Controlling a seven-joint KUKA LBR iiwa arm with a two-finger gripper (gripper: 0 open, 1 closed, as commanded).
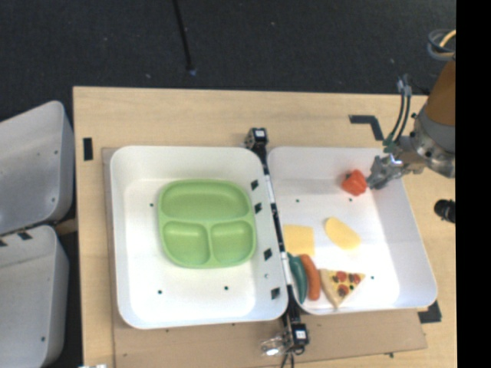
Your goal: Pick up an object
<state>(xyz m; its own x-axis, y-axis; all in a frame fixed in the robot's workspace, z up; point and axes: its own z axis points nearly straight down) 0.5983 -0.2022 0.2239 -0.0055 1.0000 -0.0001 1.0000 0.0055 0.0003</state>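
Observation:
The right bin holds several toy foods. A small red piece lies near its far side. A yellow square slice and a yellow oval piece lie mid-bin. A pizza slice, an orange sausage and a teal piece sit by the near left corner. My gripper reaches in from the right, low over the bin's far right part. Its tip is right beside the red piece, on that piece's right; whether they touch is unclear.
The left bin carries a green divided plate in its middle. A black clip rail runs between the two bins. The grey arm with its orange band and cables stands over the bench's right edge.

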